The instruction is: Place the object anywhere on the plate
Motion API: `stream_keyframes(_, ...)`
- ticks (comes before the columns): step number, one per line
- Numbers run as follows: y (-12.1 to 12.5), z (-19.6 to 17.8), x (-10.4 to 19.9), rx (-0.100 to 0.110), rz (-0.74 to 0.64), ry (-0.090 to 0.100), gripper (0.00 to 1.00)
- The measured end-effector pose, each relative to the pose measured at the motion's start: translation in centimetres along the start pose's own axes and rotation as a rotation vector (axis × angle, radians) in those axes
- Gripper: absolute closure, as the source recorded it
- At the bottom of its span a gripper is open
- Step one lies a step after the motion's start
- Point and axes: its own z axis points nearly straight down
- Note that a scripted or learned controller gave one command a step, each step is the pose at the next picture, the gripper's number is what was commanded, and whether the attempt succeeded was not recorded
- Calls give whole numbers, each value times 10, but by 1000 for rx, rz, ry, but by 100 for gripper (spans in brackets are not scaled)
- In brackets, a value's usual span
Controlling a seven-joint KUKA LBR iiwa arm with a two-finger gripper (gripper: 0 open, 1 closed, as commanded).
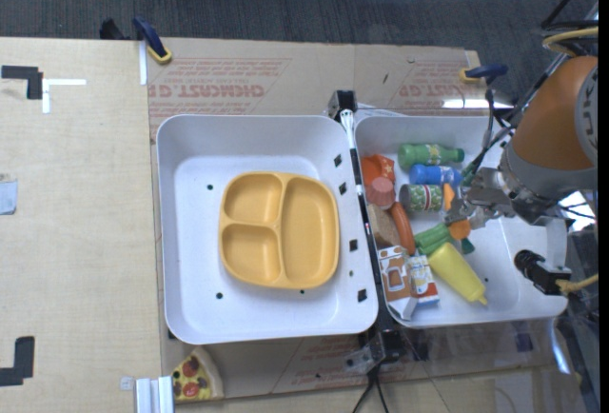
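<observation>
Yellow three-compartment plate point(281, 229) waits alone in the left bin point(181, 240); the toy food is crowded in the right bin point(519, 302). With the end effector point(463, 216) low over a small orange piece point(461, 230), jaw state unreadable, grip one item squarely, lift clear of the divider, then cross.

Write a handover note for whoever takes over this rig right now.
Gripper: down in the right bin among the toy food, near a small orange piece; whether it grips anything cannot be judged.
Yellow plate: in the left bin, three compartments, nothing on it.
Right bin holds a green bottle, a yellow bottle, a carton and more.
Done: nothing placed yet.
Left: grasp one object, carry it across, set it on the plate.
</observation>
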Motion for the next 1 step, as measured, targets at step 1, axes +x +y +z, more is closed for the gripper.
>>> stream_keyframes(1, 0, 0, 0, 0, 0, 0, 0)
